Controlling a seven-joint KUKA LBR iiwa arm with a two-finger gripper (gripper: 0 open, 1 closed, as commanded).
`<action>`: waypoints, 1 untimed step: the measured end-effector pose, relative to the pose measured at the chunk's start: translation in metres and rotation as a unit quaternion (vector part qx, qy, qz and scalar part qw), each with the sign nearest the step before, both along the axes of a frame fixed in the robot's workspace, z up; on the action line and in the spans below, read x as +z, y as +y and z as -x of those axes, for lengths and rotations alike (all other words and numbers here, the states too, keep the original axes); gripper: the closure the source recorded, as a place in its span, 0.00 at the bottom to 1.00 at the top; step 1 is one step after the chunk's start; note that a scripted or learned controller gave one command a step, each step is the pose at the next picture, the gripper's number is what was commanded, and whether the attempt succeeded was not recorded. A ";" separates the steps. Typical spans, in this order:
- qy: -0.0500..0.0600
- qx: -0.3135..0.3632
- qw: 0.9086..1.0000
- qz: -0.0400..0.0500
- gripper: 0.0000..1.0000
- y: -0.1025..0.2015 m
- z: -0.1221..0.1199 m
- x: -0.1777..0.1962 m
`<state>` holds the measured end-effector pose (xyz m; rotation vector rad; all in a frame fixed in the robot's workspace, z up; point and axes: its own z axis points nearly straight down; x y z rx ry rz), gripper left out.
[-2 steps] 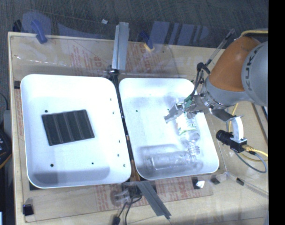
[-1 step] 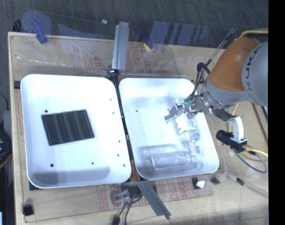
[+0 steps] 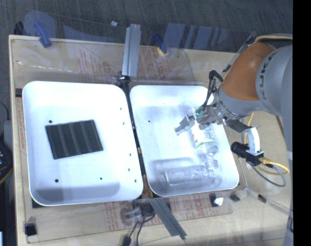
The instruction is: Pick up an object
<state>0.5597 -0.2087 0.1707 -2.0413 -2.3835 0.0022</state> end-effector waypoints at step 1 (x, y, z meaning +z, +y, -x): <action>-0.002 -0.075 0.997 0.001 0.00 -0.002 -0.005 0.068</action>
